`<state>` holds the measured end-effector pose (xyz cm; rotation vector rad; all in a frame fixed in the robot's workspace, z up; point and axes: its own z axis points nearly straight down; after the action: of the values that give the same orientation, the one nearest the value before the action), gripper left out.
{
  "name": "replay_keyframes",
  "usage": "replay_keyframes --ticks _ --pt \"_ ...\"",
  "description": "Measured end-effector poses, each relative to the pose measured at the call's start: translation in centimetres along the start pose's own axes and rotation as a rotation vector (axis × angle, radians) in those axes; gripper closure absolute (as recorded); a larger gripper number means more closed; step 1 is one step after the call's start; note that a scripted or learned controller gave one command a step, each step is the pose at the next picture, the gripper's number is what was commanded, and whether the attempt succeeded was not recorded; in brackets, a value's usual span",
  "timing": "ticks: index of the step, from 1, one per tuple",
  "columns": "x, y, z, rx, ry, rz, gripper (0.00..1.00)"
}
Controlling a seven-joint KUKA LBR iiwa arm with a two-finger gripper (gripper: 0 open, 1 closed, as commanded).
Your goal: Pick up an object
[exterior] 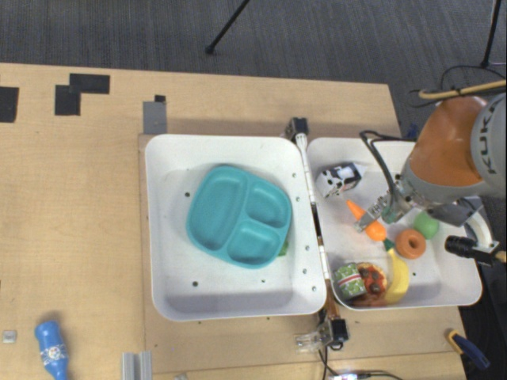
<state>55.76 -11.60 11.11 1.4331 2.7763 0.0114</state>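
- Two shallow white bins sit side by side on a light wood table; dark grey carpet runs along the top of the view, with a thin black tripod leg crossing it.
- Table, far left: black tape patches near the back edge and a blue bottle lying near the front edge.
- Left bin: one teal divided tray, lying flat and turned at a slant to the bin walls.
- Right bin: a black-and-white toy near the back left, an orange carrot, an orange ring, a green piece, a yellow banana and a red-green packet at the front.
- Carrot's long axis runs diagonally, upper-left to lower-right, thin tip toward the upper left.
- Banana stands roughly front-to-back, curved, touching the packet.
- Arm comes in from the right, its orange band over the bin's right half, wrist angled down and left.
- Hand sits low over the bin, just right of the carrot; can't tell whether it's released or clenched, and nothing is visibly grasped.
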Motion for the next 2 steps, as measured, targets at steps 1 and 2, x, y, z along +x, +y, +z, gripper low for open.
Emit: replay_keyframes --ticks 1,2 --pt "-0.1 0.2 -1.1 -0.004 -0.003 0.000 1.00" --pt "-0.1 0.4 -2.2 -0.007 -0.005 0.000 1.00"
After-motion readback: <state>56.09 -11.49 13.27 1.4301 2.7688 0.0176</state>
